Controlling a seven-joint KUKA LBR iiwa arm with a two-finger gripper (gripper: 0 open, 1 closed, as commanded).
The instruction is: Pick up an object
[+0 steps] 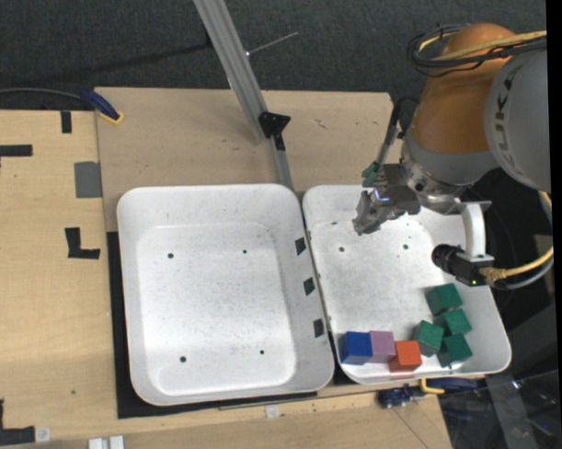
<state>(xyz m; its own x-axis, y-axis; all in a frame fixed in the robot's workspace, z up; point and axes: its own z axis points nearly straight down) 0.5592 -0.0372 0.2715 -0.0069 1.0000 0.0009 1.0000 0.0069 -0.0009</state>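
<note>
Grey KUKA arm with the orange band [461,111] comes in from the right and hangs over the far end of the right shallow white plastic bin [406,261]. Two-finger gripper [368,220] points down over that bin's upper-left area, near the wall it shares with the other bin. Can't tell the state of the end effector: the tips are a dark blur against the bin floor. Nothing visible under or beside the tip, just bare speckled floor.

All pickable objects sit at the near end of the right bin, well apart from the gripper:
- blue cube [357,346], near the bin's front-left corner
- pale purple cube [382,343], touching the blue one on its right
- orange cube [407,354], just beside the purple one, slightly nearer the front rim
- cluster of four dark green blocks: one [443,299] up along the right wall, one [457,321] just below it, one [430,335] next to the orange cube, one [455,349] at the front-right corner. They look to be touching or nearly so; exact contact is unclear.

Left shallow white plastic bin [214,286] sits side by side with the right one, rims meeting in the middle. Both rest on the tan wooden bench [43,273]. A grey metal strut [234,55] runs diagonally from the top down to the bins' shared far corner.
</note>
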